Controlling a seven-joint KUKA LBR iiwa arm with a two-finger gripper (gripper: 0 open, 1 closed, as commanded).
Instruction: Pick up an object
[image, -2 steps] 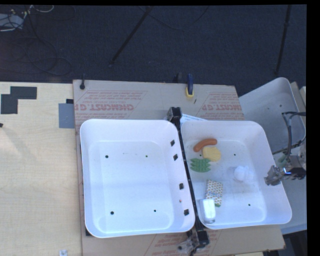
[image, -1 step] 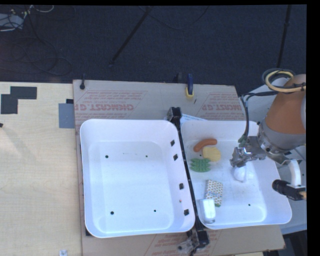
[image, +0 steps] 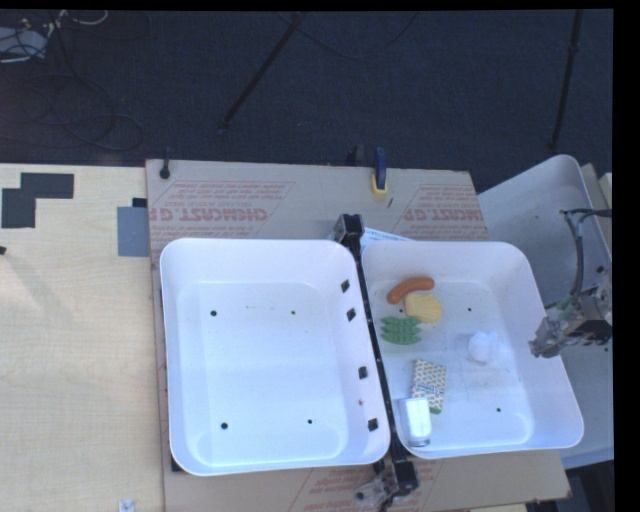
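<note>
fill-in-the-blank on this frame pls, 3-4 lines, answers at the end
1. All the loose objects lie in the ____ bin as the camera sees it.
2. The orange sausage-shaped item touches a ____ block just below it.
3. The green item lies to the ____ of the white ball in the view.
4. The gripper sits at the right bin's ____ rim.

Answers: right; yellow; left; right

Grey metal two-finger gripper (image: 552, 338), right of the right bin: finger state blurred, not resolved. Small white rounded object (image: 482, 346), right bin: identity too indistinct to be determined. Small patterned packet (image: 429, 384): print too small to be read.
</note>
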